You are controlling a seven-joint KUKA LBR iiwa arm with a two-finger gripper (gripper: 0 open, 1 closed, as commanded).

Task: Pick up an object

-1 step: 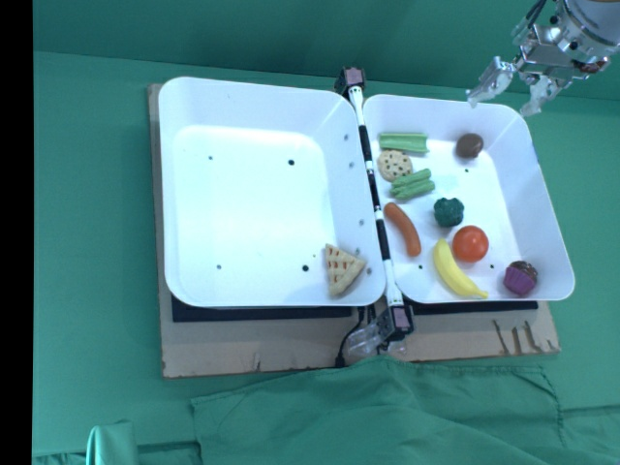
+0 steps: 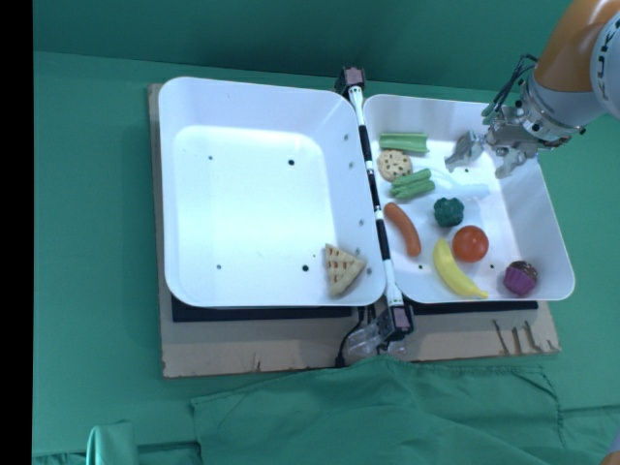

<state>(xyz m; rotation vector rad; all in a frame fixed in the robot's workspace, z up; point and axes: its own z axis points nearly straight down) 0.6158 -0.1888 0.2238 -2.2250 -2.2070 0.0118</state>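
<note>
- The end effector [image 2: 481, 154] hangs over the far part of the right bin [image 2: 548, 229], with its two fingers spread apart and nothing between them.
- I take the broccoli [image 2: 448, 211] as the landmark, because it lies near the middle of this bin and seems a likely thing to pick.
- The end effector is beyond the broccoli and a little to its right, apart from it and above the bare white floor of the bin.
- Just in front of the broccoli, toward the camera, lies the tomato [image 2: 471, 243]; the banana [image 2: 455, 271] is further in front, and the purple cupcake [image 2: 520, 278] is in the near right corner.
- To the left of the broccoli lie the sausage [image 2: 403, 229], the green beans [image 2: 413, 184], the cookie [image 2: 393, 165] and the celery stick [image 2: 404, 142].
- The waffle piece [image 2: 342, 267] lies alone in the left bin [image 2: 194, 100], well apart from the broccoli.
- In my judgement the step in hand is the approach: no object is chosen or touched yet.
- The next move calls for bringing the open fingers over one object, turning them to stand on both sides of it, and lowering.
- The broccoli and the tomato lie close together, so the fingers need room between them.
</note>
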